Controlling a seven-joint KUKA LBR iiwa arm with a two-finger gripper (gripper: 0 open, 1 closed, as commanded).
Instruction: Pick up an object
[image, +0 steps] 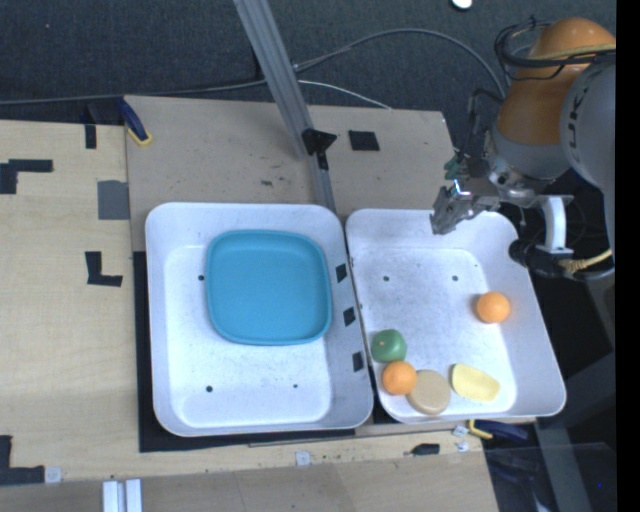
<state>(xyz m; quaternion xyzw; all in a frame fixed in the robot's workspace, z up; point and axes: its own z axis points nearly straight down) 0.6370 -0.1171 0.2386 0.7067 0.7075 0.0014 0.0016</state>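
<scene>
Two shallow white bins side by side on the surface, touching along their inner edges.

Left bin: holds one square blue plate with rounded corners. Lies flat, nearer the far edge than the near edge, roughly centred between the side walls.

Right bin: holds five small items, four of them grouped along the near edge.
- Green round item: near the near left corner, just beside the inner wall.
- Orange ball: directly on the near side of the green round item, touching or almost touching it; contact not clear.
- Beige disc: at the near edge, touching the orange ball on its right.
- Yellow item: oblong, just beside the beige disc, toward the near right corner.
- Second orange ball: alone by the right edge, about midway along it, well apart from the group of four.

Pincer: positioned over the far edge of the right bin, right of that edge's middle, pointing down and toward the left. Carried by the grey arm with its orange band, entering from the right. Whether apart or together: cannot tell at this angle. Well apart from all five items; closest to the second orange ball.

Also on the surface: slanted metal bar running from the far edge down to the gap between the bins, plus several dark tape marks left of the left bin.
</scene>
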